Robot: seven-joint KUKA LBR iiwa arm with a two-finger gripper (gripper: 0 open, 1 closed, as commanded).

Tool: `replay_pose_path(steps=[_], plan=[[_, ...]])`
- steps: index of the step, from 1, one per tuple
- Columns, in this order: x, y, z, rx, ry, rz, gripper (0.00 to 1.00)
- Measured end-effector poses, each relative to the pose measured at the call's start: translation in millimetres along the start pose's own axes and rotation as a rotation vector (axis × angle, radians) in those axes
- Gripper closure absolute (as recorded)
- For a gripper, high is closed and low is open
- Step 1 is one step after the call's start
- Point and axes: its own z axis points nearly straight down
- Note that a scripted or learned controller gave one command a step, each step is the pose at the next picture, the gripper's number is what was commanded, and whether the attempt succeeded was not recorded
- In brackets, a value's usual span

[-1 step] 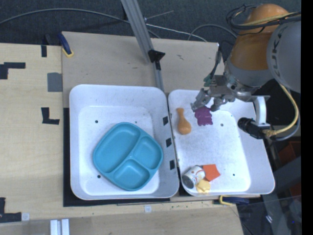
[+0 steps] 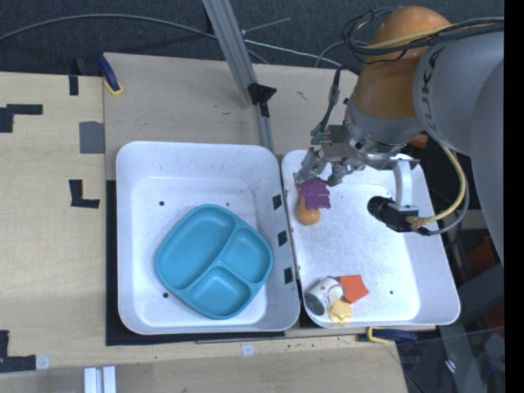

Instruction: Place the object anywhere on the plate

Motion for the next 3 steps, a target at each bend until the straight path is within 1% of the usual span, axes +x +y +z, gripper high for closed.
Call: replay_pose_path(steps=[1,2,3], plan=[[53.5,1.9,-1.7,-0.001,0.001,-0.002,1.0],[114.1,12.0,12.3,0.0,0.0,-0.002,1.0],[110.3,12.1,11.4,-0.001,-0.001,0.002,0.0]])
